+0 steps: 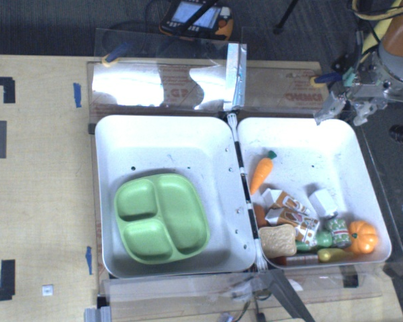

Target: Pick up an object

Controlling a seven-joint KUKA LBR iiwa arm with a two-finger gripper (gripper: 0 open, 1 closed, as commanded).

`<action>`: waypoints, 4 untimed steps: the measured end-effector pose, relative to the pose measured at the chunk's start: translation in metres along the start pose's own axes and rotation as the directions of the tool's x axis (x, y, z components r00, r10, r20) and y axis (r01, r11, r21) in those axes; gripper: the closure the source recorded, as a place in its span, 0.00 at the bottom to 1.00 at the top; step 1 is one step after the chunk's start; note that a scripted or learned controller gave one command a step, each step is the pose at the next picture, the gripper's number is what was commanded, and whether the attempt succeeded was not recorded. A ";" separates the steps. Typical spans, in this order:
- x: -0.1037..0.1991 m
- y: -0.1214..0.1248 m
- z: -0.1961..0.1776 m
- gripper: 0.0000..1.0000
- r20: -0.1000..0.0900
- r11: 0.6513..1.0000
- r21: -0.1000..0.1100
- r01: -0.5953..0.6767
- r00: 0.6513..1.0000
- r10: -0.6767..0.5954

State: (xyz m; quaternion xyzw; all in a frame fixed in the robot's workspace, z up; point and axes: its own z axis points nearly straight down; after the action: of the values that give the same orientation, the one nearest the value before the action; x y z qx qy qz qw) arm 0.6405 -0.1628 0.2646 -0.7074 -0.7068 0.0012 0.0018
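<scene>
The green plate (161, 215) sits in the left bin (121, 136). In the right bin (336, 146), food toys are piled at the near side: bread (278, 241), a carrot (261, 172), a small pumpkin (362, 237). The gripper (346, 106) hangs above the far right corner, holding nothing; I cannot tell how wide it is.

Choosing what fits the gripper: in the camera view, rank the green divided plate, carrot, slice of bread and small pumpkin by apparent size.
Largest to smallest, as they look:
1. green divided plate, by far
2. carrot and slice of bread, too alike to rank: the carrot is longer, the bread broader
3. small pumpkin
</scene>
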 end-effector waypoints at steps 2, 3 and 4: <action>0.058 -0.041 0.113 0.00 0.000 0.895 -0.001 0.445 0.895 -0.445; 0.063 -0.021 0.179 0.00 0.003 0.808 -0.005 0.589 0.808 -0.589; 0.062 0.009 0.153 0.00 0.005 0.860 -0.005 0.510 0.860 -0.510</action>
State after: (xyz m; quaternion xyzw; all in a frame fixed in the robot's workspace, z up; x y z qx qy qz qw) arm 0.6486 -0.1006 0.1116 -0.4954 -0.8687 -0.0002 -0.0012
